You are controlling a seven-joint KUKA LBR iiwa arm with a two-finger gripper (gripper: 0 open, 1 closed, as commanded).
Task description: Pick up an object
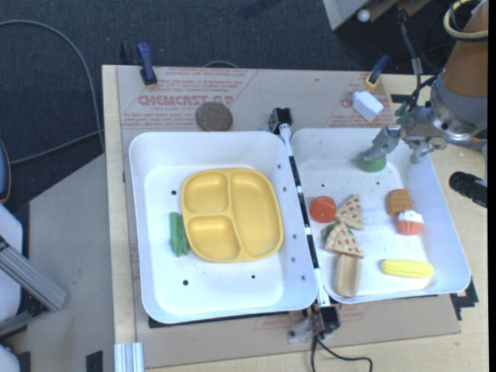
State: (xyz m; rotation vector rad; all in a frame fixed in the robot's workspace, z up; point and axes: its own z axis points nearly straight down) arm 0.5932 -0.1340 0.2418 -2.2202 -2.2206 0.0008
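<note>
Camera view: the end effector (399,142) hangs over the far part of the right bin (453,239), its two fingers spread apart, one at the left near a small green round piece (373,161) and the other at the right near the bin's far wall. Nothing sits between the fingers. The green piece lies on the bin floor just beside the left finger (383,140); whether they touch cannot be told. Nearer the camera in the same bin lie a red tomato (322,208), two pizza slices (346,226), a hot dog bun (346,274), a yellow corn cob (407,268), a cupcake (410,222) and a brown cookie-like piece (399,201). The left bin (151,277) holds a yellow divided plate (230,213) with a green bean pod (178,233) just beside its left edge. The bench (232,95) carries both bins.
</note>
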